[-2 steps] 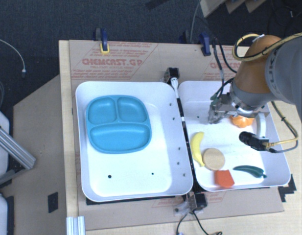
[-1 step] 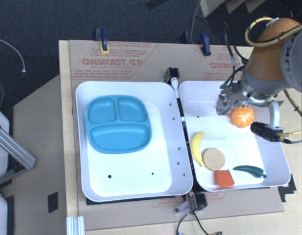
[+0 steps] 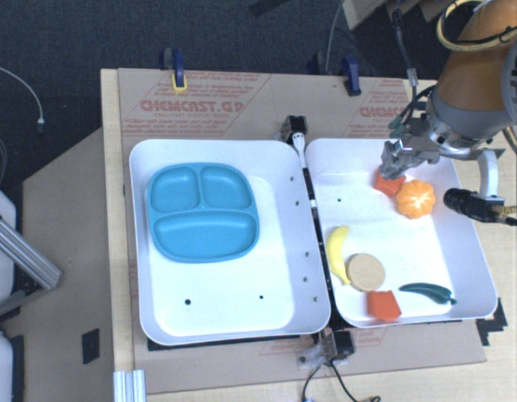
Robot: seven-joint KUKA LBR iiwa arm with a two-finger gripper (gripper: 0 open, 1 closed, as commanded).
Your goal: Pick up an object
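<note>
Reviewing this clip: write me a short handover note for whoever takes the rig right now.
Gripper: low in the right bin, at the red-orange block near its far edge; whether it grips is unclear.
Right bin also holds: orange, banana, tan disc, red block, green pepper.
Left bin: blue divided plate.
Done: nothing visibly lifted.
Left: secure an object and raise it.
</note>
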